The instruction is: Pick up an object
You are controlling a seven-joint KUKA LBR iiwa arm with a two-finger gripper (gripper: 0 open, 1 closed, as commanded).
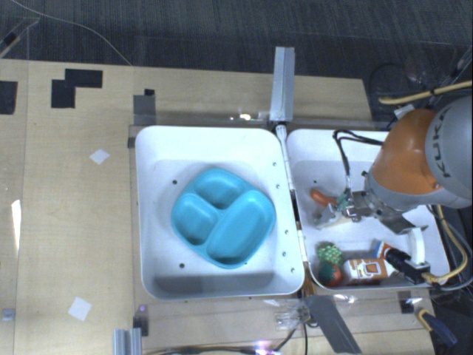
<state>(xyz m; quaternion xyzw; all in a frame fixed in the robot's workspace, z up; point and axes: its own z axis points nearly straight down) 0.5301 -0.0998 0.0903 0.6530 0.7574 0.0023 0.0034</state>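
Camera view, looking down at a slant: my arm [414, 161] comes in from the right over the right bin [318, 150]. My gripper [336, 209] sits low near that bin's middle, toward its left wall. I cannot tell whether it is released or clenched, because the metal parts there blur together, and I see nothing clearly held in it.

A small orange piece [321, 196], long and carrot-like, lies just beside the gripper on its far-left side. I cannot tell whether the two touch.

In the bin's near-left corner a knobbly green item [329, 253] rests against a round red item [330, 273]. An orange-and-white carton [364, 271] lies flat just to their right. All three are apart from the gripper.

The left bin [148, 198] holds a blue divided plate [222, 217] with three compartments, lying flat near its centre, well apart from my gripper. Both bins stand side by side on the pale wooden bench [66, 235].
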